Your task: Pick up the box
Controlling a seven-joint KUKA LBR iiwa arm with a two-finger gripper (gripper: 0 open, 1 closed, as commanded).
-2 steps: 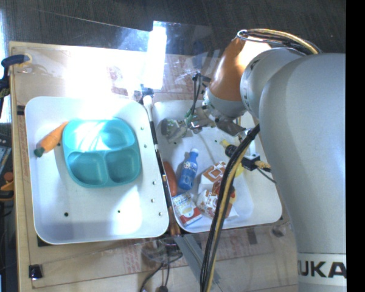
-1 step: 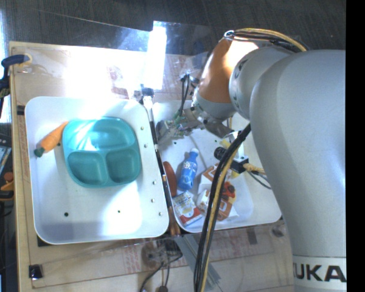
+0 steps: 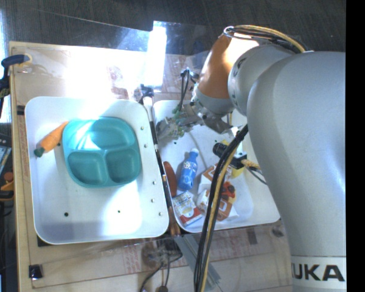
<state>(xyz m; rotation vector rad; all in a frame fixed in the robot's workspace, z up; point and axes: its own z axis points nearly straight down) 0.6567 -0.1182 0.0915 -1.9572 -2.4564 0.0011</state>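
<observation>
Over the right bin (image 3: 263, 207) my hand (image 3: 170, 125) sits near the far-left corner, low inside — can't tell if it's clenched or released, too blurred. Box (image 3: 220, 194) lies near the bin's front, beside a blue bottle (image 3: 187, 170) and partly behind my cables. Left bin (image 3: 48, 218) carries a teal divided tray (image 3: 103, 151) and a carrot (image 3: 50, 139) — touching.

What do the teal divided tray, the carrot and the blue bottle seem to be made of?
Teal divided tray: likely moulded plastic, smooth with a soft sheen. Carrot: probably a plastic toy, uniformly orange with a dark tip. Blue bottle: looks like glossy plastic with a pale cap, though it is small.
</observation>
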